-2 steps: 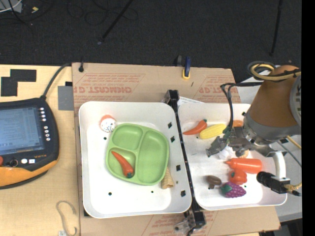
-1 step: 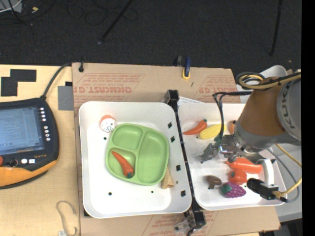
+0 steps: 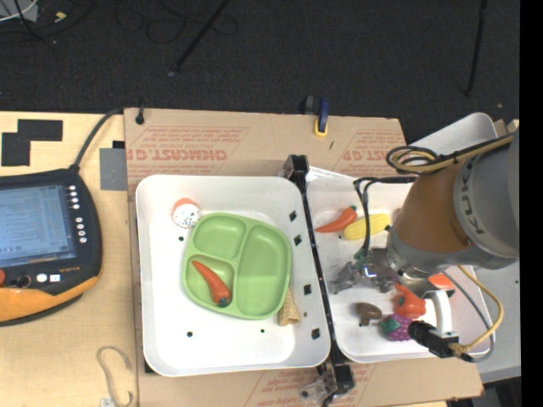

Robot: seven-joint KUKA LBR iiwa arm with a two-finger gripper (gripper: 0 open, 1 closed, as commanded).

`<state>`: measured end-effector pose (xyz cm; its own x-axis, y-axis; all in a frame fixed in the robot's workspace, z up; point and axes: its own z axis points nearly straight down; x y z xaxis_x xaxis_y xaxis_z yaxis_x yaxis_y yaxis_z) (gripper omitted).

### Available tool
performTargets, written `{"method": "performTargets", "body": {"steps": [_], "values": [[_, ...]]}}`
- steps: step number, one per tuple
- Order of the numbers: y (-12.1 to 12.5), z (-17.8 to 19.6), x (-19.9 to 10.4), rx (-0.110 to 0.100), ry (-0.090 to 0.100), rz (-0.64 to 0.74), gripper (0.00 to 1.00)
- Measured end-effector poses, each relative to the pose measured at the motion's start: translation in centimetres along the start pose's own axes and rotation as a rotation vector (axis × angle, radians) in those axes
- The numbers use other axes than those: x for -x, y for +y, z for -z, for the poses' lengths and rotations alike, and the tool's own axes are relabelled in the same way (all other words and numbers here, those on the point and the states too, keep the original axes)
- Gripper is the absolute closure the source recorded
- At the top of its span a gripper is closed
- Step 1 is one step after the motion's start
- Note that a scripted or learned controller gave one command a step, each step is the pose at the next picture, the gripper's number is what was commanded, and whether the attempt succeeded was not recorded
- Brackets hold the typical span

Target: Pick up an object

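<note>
The pincer hangs low in the right bin near a brown object; its opening cannot be told.

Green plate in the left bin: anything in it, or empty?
Not empty. The green plate holds a red chili pepper lying in its lower-left compartment; its other compartments look bare.

In the right bin, an orange chili pepper lies slanted right beside a yellow corn cob, the two touching near the far wall. Down at the near side a small brown piece sits next to a purple grape bunch, with a red strawberry-like toy just above the grapes, partly under the arm.
</note>
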<state>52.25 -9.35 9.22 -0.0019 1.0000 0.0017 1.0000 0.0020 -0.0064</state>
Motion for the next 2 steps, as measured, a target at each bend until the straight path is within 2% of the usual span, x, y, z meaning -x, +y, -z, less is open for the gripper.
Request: {"method": "performTargets", "body": {"steps": [1, 2], "values": [[-0.1, 1.2, 0.3, -0.001, 0.0, -0.01, 1.0], [0.6, 5.6, 0.5, 0.007, -0.001, -0.002, 1.0]]}}
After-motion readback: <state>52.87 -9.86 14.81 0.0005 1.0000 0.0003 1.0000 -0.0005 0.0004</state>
